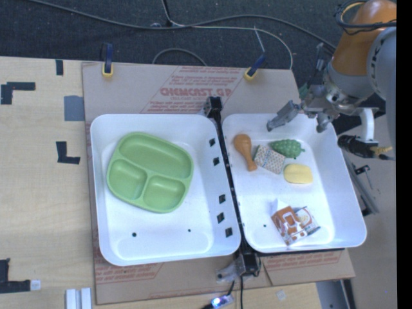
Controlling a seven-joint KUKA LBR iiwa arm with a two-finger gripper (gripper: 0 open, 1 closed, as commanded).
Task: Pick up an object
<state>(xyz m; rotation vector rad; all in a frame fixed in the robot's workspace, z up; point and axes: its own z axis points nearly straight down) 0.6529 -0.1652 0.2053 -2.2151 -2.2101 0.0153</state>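
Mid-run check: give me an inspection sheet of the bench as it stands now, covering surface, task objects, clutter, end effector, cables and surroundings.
Surface: two white bins side by side, left bin and right bin, on a cardboard sheet.
Task objects: in the right bin, a toy drumstick, a patterned packet touching a green leafy toy, a yellow lemon-like toy, and an orange-and-white wrapper apart from the rest.
Clutter: green divided plate in the left bin.
End effector: end effector above the right bin's far edge, fingers spread, holding nothing.
Cables: black cable behind the bench.
Surroundings: two clamps on the cardboard's far edge.
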